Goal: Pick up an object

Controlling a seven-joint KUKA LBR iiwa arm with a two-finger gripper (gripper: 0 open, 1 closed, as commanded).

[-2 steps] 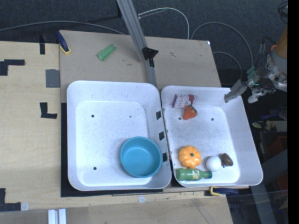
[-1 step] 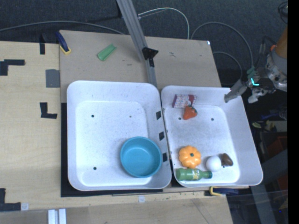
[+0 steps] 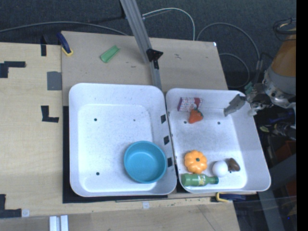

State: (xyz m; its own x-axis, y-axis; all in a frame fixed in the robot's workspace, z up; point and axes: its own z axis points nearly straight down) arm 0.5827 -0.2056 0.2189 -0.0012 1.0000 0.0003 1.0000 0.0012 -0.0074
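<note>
Arm parked at the right bin's far right edge, with the pickable things spread across that bin.

The grey two-finger gripper [image 3: 237, 104] hangs over the far right rim of the right white bin [image 3: 250, 143], and I cannot tell whether its jaws are open or closed, nor that they grip anything. The likeliest miss is among the near cluster: the small orange pumpkin [image 3: 195, 161], white ball [image 3: 220, 168], brown lump [image 3: 233, 164] and green bottle [image 3: 198, 179] sit close together against the near wall, so jaws coming down could nudge a neighbour or strike the rim. The orange-red carrot-shaped toy [image 3: 194, 116] touches a small purple-and-white packet [image 3: 188, 103] at the far side. The blue round bowl [image 3: 145, 161] lies alone in the left white bin [image 3: 86, 129]. A green block [image 3: 109, 54] rests on the tabletop [image 3: 192, 61] beyond, near a slanting grey pole [image 3: 137, 25].
</note>
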